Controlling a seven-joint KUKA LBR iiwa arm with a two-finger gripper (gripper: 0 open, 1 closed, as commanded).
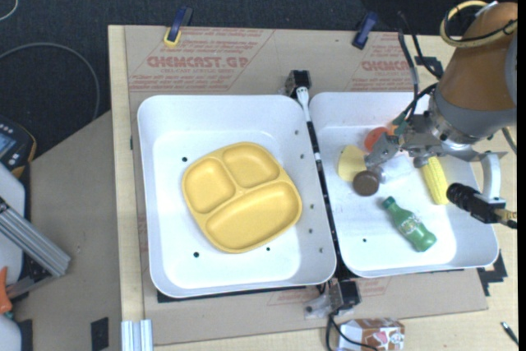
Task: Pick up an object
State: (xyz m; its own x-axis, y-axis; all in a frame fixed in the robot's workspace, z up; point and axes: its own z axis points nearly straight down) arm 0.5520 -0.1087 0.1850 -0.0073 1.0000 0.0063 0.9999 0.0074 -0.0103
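In the right bin lie a green bottle, a yellow corn cob, a yellow wedge-shaped piece, a small brown round object and a red-orange item partly hidden by the arm. My gripper reaches in from the right and hangs low over the bin's left part, its tip just above the brown object and beside the yellow wedge. The arm's body hides part of the bin behind it.
The left bin bears a yellow divided plate at its middle. A black ridge separates the two bins. Clamps sit at the bench's back edge and cables run along the arm at the right.
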